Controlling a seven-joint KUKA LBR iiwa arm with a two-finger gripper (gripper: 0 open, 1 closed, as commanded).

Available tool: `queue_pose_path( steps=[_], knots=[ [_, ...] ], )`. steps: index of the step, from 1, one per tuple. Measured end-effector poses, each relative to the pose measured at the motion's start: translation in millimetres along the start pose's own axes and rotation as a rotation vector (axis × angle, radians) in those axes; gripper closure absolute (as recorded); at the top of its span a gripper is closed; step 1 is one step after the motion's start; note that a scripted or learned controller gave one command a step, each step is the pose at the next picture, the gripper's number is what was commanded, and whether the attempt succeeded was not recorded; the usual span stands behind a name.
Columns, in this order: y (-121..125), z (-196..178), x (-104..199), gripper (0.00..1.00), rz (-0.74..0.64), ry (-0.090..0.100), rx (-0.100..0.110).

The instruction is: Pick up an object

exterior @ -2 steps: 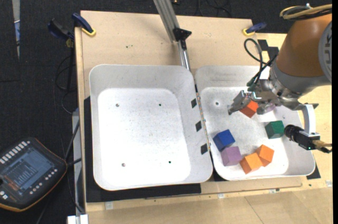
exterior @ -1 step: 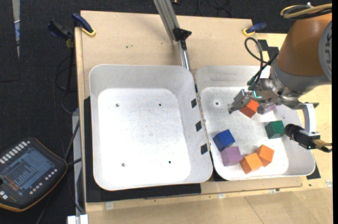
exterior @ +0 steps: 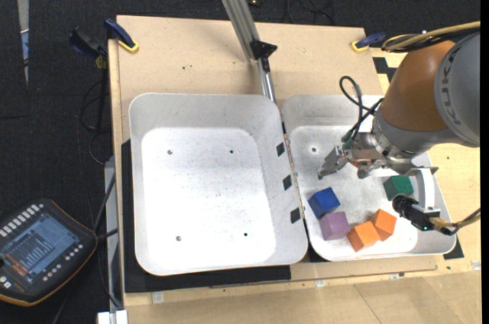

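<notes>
In the right bin (exterior: pixel 306 133) lie a blue cube (exterior: pixel 324 202), a purple cube (exterior: pixel 334 225), an orange block (exterior: pixel 364 236) with a second orange block (exterior: pixel 385 223) beside it, and a green block (exterior: pixel 398 185) partly hidden by the arm. My gripper (exterior: pixel 345 165) hangs over the middle of that bin, just above and right of the blue cube. Its fingers (exterior: pixel 330 165) are spread apart with nothing between them.
The left bin (exterior: pixel 145 124) sits beside the right one. A metal pole (exterior: pixel 237 1) slants in from the top to the bins' shared edge. Clamps hold the board at its back corners. A teach pendant (exterior: pixel 38 250) lies on the floor at lower left.
</notes>
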State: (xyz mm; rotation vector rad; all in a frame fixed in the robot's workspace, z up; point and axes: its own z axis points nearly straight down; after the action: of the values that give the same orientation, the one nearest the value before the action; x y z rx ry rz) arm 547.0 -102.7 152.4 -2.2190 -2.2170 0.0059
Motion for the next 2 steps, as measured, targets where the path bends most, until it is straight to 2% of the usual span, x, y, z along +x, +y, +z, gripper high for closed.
queue_pose_path(
  steps=[1, 2],
  knots=[
    [-1, 54, 1, 0.0, 0.0, 0.0, 0.0],
    [1, 41, 0, 1.0, 0.0, -0.001, -0.007]
  ],
)
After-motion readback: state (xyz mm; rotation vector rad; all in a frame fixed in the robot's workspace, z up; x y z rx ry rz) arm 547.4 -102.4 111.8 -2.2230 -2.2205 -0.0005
